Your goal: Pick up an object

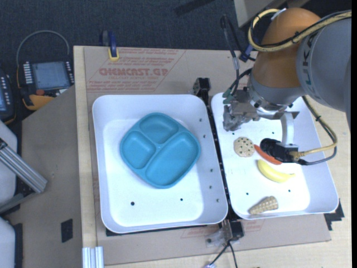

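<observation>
Hovering over the right bin [312, 202], the jaws are seen just above a round cookie [243, 147]; whether they are spread cannot be told. If lowered slightly off-centre, the flat cookie could be pushed aside rather than pinched.

Single fixed camera, mounted above the bench [139, 66] and tilted downward, so that the far edge of the bench lies toward the top of the frame and the near edge toward the bottom. Both white bins fall within the field: the left bin [106, 166] sits near the centre, the right bin [312, 194] toward the right margin. The arm [290, 49] enters from the upper right, close beneath the lens. Dark floor [139, 10] borders the bench at top and left.
</observation>
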`<action>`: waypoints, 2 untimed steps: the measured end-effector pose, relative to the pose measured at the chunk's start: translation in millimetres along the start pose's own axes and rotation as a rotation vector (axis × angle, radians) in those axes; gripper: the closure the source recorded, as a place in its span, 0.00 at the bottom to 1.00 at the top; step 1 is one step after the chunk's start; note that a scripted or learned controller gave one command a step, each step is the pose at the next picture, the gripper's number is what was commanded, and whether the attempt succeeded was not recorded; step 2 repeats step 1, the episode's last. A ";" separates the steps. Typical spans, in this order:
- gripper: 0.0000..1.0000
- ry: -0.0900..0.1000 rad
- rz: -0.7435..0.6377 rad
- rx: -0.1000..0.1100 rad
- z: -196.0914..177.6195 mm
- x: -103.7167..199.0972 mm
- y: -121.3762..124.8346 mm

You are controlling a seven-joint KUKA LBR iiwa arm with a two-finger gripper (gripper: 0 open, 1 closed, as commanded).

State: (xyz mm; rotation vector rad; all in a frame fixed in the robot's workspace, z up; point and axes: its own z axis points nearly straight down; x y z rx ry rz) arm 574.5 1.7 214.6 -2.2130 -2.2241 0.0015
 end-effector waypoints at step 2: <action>1.00 0.000 0.000 0.000 5.9 50.6 0.3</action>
